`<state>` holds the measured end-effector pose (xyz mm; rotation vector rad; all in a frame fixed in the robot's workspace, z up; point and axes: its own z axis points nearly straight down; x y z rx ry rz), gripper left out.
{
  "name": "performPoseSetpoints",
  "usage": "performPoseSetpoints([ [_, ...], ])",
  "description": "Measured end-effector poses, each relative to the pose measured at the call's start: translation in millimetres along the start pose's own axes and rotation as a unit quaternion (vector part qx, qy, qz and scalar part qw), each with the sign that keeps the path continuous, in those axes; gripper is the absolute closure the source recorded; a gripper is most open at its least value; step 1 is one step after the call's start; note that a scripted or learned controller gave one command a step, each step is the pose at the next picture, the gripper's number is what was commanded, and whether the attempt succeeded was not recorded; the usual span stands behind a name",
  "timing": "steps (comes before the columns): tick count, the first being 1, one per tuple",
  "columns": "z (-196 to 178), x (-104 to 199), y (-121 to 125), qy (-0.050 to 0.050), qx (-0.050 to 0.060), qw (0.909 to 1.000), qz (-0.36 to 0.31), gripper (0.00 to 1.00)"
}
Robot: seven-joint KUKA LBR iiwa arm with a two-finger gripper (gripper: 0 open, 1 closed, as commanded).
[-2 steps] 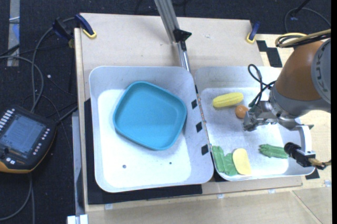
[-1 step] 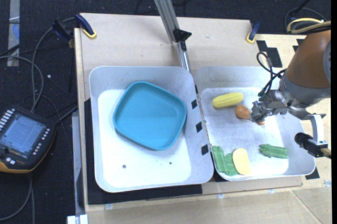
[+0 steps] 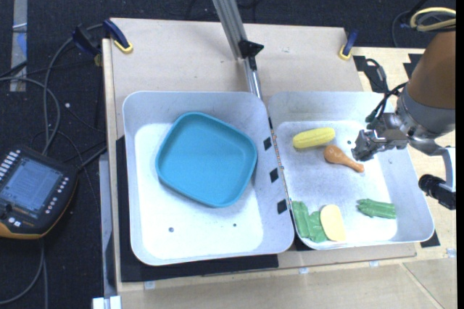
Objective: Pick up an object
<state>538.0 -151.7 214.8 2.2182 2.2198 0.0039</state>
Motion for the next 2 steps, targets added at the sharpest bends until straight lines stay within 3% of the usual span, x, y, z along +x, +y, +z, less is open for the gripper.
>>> performPoseSetpoints([
  [1, -43, -2, 5, 0.000, 0.000, 1.0000, 0.000, 1.00],
  [2, -30, 44, 17, 0.001, 0.003, 1.0000, -0.002, 1.00],
])
